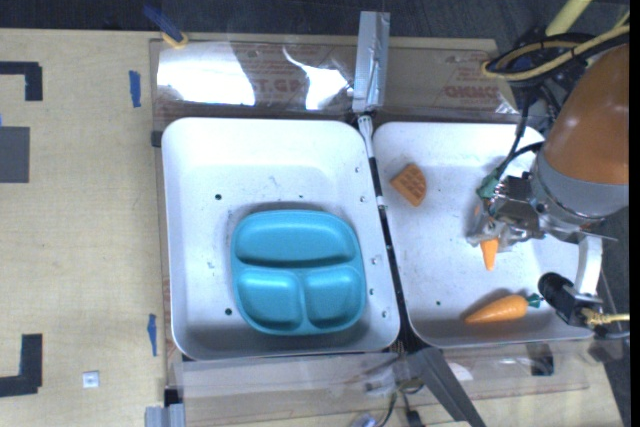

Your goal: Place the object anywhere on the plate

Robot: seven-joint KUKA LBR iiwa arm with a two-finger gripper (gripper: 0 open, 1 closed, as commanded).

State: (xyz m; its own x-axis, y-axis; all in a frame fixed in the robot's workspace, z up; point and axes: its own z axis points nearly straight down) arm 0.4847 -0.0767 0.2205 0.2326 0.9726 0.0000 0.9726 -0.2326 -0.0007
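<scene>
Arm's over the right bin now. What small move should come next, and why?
Probably lift straight up a little before carrying anything left. The gripper sits low in the right bin with a small orange piece at its tip, while the blue plate lies in the left bin, across the divider. Whether the piece is held is unclear.

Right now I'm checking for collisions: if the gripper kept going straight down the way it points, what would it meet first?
Probably the small orange piece just below the gripper, then the right bin's floor; depth is hard to judge.
</scene>
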